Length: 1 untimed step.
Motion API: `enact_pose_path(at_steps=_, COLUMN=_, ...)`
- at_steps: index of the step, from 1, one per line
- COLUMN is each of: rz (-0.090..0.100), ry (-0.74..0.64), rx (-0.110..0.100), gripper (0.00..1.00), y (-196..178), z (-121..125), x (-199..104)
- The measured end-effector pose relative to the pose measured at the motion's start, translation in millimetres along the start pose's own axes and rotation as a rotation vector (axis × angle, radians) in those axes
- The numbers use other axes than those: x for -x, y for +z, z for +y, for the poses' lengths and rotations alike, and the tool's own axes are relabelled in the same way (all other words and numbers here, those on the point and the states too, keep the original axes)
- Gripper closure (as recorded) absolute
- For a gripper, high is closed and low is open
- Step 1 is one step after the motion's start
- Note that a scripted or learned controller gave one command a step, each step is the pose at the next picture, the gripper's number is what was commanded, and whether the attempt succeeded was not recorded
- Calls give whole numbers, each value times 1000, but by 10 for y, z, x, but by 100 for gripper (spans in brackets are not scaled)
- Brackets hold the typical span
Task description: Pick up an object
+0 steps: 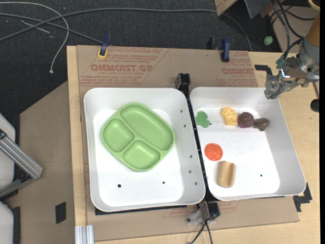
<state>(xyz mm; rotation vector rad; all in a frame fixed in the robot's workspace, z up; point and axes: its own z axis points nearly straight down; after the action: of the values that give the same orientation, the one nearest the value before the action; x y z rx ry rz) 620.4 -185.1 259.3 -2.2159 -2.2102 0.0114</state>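
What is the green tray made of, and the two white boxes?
The green tray looks like smooth moulded plastic: one even colour, rounded edges, three pressed-in compartments, a soft sheen. The left white bin and the right white bin look like thin glossy plastic too, with curved rims and light shining off them, though painted metal can't be ruled out.
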Motion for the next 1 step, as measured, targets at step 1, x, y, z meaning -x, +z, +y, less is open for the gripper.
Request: enact_pose_path(at_steps=1, rz=-3, ry=-3, rx=13, gripper=0, y=-77, z=22, x=-6)
